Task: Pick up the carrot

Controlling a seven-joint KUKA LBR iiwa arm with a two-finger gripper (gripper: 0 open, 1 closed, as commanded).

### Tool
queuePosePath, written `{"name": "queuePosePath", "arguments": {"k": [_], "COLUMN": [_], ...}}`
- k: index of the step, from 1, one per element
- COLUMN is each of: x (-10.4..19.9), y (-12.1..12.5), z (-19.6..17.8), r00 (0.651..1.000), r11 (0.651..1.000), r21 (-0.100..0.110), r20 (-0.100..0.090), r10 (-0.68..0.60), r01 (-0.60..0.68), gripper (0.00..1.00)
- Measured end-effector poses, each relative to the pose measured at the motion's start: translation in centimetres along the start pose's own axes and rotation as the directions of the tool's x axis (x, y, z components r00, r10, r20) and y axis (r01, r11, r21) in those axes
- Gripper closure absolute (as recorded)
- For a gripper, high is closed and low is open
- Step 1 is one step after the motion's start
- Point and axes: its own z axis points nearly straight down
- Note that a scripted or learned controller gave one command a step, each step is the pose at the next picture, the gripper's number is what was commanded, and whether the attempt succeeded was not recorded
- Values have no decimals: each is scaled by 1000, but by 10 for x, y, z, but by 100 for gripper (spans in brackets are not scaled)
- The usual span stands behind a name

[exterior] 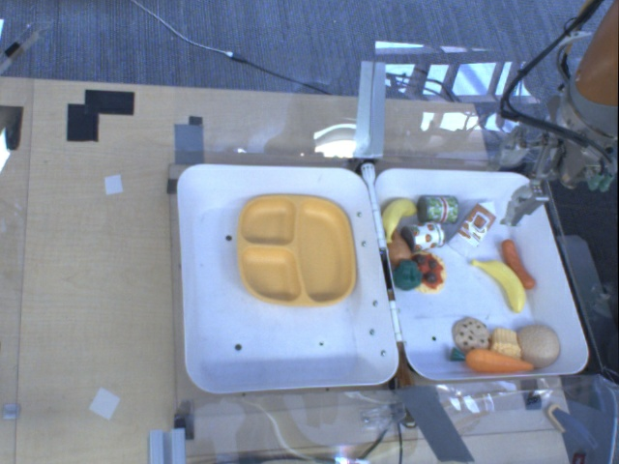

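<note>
Gripper (527,201) hangs over upper right corner of right bin (571,298); finger spread too blurred to tell, nothing seen between them. Carrot (498,362) lies flat near bin's front edge, well apart from gripper, touching cookie (471,333) and corn piece (505,339), potato (539,344) just beside. Advice: travel toward front edge, turn fingers across carrot's narrow width, descend at mid-length, avoid crowding neighbours, close, lift straight.
</note>
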Motion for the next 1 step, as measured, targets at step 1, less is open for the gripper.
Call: {"name": "queuePosePath", "arguments": {"k": [1], "x": [36], "y": [-48], "z": [43], "r00": [1000], "r11": [1000], "r21": [1], "r20": [-3], "r10": [29], "r01": [-29], "gripper": [0]}}
